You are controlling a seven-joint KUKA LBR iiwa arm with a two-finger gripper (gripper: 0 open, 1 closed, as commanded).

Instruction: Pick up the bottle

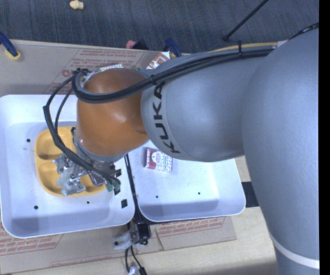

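From the overhead camera I see the claw (76,179) low in the left bin (10,153), right over a yellow tray (46,153). I cannot make out any bottle; it may sit hidden under the arm (211,96). I cannot tell the claw's state. My worry: it snags the tray's rim and lifts that instead, or comes up empty. The right bin (211,202) holds a small packet (157,160).

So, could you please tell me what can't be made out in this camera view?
- Gripper: fingers blurred into the metal clutter, open or shut unclear.
- Yellow object in the left bin: partly covered by the arm's orange band.
- Small packet in the right bin: print too small to read.
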